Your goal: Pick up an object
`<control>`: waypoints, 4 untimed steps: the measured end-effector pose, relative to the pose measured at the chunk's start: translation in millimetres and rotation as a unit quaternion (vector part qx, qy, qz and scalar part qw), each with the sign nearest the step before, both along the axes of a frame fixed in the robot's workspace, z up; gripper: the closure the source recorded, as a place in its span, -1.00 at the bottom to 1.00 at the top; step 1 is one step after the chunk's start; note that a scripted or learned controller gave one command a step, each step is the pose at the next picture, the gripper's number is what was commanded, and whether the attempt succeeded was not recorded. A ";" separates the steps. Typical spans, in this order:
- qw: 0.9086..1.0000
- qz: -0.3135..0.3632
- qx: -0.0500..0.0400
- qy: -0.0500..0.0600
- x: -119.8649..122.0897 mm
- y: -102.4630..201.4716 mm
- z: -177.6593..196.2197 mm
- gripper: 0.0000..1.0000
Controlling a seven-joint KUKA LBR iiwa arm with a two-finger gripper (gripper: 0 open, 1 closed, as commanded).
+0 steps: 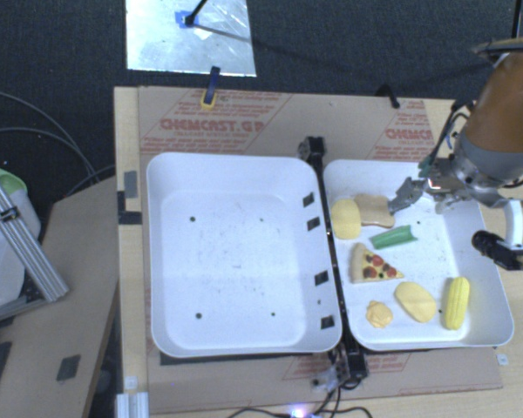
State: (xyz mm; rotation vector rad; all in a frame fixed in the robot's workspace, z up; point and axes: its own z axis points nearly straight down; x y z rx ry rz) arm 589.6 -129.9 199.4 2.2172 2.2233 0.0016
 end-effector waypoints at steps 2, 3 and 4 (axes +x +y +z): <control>1.000 0.003 0.002 0.001 -105.2 89.8 -11.9 -1.00; 1.000 -0.004 -0.001 0.003 -105.0 14.6 -91.3 -1.00; 1.000 0.004 0.001 -0.002 -101.8 95.7 -11.3 -1.00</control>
